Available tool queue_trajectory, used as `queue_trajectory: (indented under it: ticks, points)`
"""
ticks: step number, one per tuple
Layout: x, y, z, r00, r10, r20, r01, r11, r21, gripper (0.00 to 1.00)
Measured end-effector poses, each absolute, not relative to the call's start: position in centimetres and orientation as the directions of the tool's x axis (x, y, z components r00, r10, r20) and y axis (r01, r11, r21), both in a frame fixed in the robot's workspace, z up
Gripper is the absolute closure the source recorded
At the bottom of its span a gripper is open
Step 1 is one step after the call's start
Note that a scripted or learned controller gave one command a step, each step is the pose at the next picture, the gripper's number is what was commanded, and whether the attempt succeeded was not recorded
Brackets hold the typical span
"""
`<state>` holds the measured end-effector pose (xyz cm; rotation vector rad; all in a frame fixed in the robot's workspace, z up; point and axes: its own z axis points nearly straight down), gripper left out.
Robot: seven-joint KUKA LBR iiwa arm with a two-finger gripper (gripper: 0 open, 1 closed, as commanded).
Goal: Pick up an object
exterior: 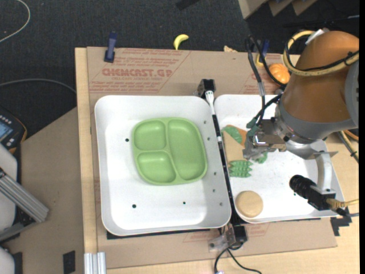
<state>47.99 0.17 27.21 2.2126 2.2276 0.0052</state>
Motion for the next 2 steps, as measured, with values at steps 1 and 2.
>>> queue_trajectory:
  ticks: [1,2]
  points:
    - [47.8,8.5,25.7,-0.009,1.000,0.003,1.000,0.009,-0.004,1.00]
    - [47.9,18.8,28.7,-0.011,1.000,0.002,1.000,0.011,0.005,1.00]
